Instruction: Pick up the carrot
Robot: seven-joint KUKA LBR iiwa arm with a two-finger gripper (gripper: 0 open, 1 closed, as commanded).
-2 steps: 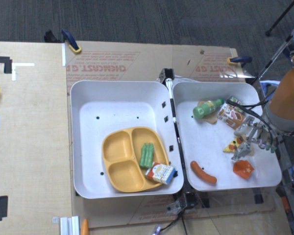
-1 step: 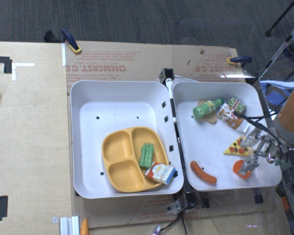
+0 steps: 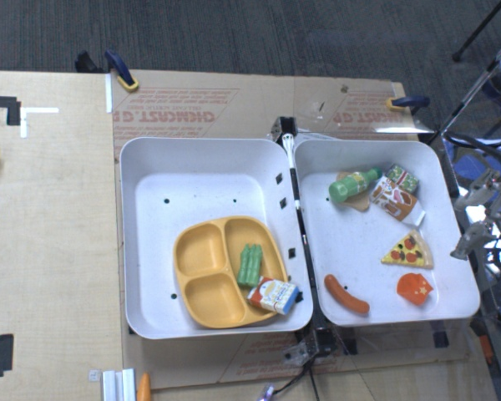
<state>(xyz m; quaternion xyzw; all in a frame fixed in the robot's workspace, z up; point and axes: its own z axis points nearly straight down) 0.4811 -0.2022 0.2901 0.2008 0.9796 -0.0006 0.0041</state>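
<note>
Claw [image 3: 478,234] (grip state unclear) hangs beside right bin [image 3: 359,241], apart from carrot [image 3: 346,295].

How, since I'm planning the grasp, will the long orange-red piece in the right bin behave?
The long orange-red piece looks rounded and smooth, so it may roll or slip sideways. It resembles moulded toy food: probably stiff and light.

Bench and floor around the cardboard sheet [image 3: 259,107]

Dark grey carpet [image 3: 259,23] lies beyond the cardboard sheet's far edge; a pale wooden benchtop [image 3: 50,249] spreads left of it, bearing black tape marks [image 3: 4,107], and blue-and-yellow clamps [image 3: 121,70] pin its far corners.
</note>
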